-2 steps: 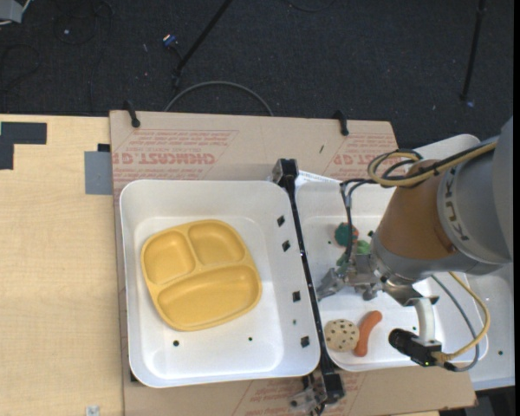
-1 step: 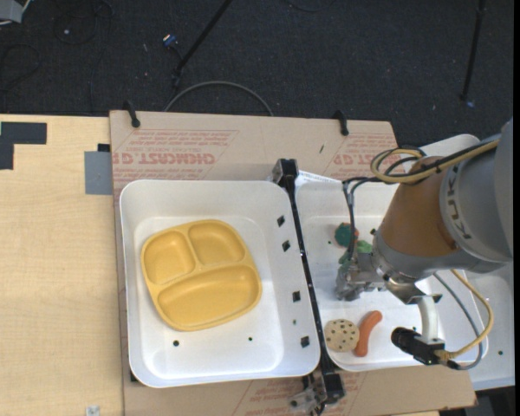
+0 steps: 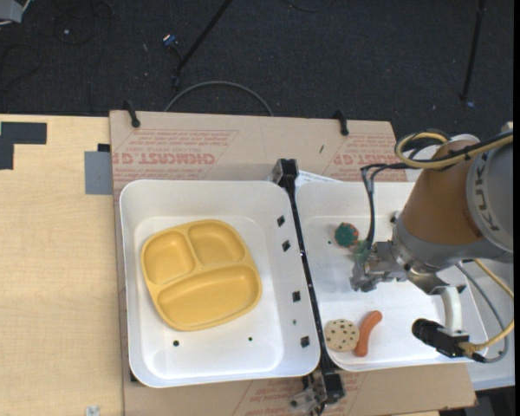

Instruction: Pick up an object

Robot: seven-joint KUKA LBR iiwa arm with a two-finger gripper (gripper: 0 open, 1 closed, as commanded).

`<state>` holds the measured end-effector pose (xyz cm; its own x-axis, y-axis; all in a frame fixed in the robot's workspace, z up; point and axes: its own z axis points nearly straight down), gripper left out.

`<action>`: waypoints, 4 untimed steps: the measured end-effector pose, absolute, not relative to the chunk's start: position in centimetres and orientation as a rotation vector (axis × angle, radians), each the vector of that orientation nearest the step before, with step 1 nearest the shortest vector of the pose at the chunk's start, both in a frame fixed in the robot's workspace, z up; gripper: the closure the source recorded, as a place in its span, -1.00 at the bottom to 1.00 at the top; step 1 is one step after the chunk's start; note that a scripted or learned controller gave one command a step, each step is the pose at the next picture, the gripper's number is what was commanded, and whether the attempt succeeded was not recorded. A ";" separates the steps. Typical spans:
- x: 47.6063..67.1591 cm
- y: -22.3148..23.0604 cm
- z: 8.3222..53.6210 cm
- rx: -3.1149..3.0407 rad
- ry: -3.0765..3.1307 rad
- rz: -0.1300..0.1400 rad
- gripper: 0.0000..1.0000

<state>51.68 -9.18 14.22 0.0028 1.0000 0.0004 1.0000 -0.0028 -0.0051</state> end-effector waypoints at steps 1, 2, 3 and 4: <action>51.8 -8.7 18.2 -2.217 -2.220 0.004 1.00; 51.9 -8.8 23.0 -2.218 -2.221 0.004 1.00; 51.8 -3.9 21.7 -2.211 -2.220 0.009 1.00; 51.7 1.6 20.7 -2.209 -2.221 0.010 1.00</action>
<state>51.70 1.62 20.67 -0.0052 1.0000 0.0019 0.9999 0.0053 -0.0112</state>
